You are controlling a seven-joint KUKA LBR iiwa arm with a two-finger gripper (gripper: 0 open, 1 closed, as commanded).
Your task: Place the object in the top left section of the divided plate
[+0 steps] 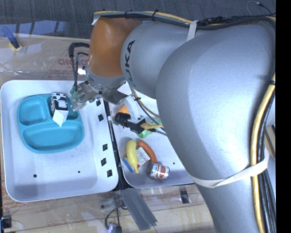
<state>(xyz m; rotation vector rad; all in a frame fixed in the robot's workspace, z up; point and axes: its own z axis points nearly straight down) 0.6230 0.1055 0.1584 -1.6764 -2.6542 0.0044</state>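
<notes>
The big grey arm [203,91] reaches over the left white bin [48,178] to the blue divided plate [48,130]. Its claw [76,100] sits at the plate's two o'clock edge; I cannot tell if it is open or closed. The small black-and-white object [59,109] lies just beside it on the plate's right-hand section, so I think the drop is happening and it must next move toward ten o'clock.

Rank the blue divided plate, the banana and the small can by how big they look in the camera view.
1. blue divided plate, clearly largest.
2. banana.
3. small can, smallest, though close to the banana.
</notes>
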